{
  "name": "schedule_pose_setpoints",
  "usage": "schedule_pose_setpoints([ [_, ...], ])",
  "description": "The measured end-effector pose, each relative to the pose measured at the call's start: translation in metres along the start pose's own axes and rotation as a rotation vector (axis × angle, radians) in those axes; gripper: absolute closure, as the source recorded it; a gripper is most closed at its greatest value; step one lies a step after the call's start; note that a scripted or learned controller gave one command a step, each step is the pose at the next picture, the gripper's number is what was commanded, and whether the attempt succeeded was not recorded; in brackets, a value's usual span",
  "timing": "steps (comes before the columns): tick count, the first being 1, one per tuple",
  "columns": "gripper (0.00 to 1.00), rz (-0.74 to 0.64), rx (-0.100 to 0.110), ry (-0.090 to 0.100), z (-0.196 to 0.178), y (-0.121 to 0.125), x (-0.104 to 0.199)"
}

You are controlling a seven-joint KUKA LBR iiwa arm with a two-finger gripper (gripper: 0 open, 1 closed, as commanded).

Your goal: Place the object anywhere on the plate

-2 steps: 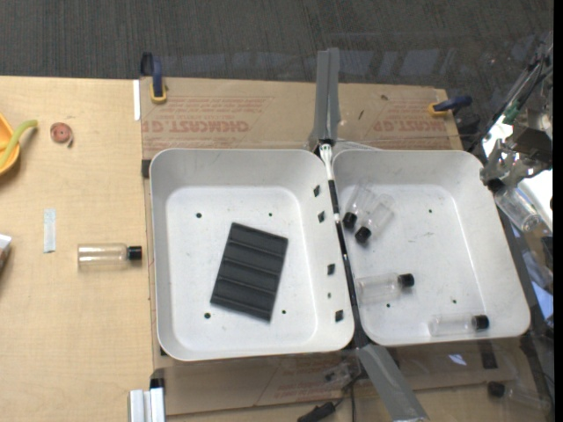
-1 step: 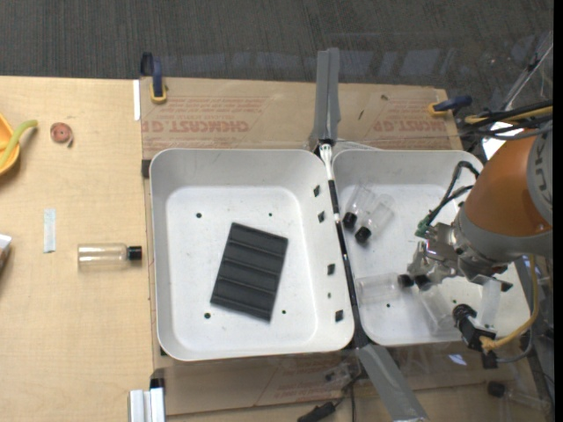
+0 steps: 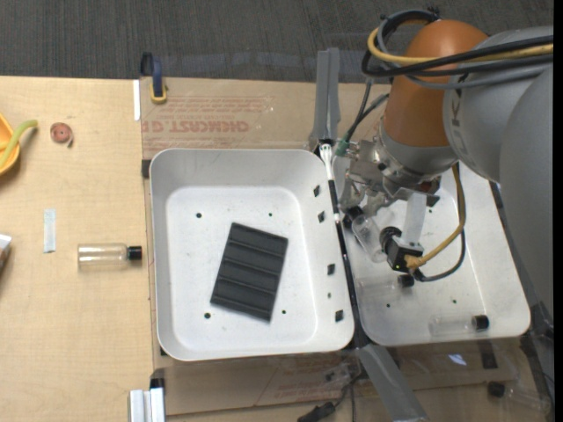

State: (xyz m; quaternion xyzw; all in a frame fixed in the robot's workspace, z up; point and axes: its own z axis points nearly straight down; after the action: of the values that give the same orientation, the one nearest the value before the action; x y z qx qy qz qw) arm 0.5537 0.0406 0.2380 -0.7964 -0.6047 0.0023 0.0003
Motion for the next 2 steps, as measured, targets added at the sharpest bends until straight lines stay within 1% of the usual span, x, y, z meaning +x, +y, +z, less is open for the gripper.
schedule_pose_setpoints([
  [1, 1.00, 0.103, 0.002, -0.002, 0.0471, -0.0953, 0.0545],
  [2, 0.00, 0.104, 0.002, -0.001, 0.0470, -0.0952, 0.0544],
])
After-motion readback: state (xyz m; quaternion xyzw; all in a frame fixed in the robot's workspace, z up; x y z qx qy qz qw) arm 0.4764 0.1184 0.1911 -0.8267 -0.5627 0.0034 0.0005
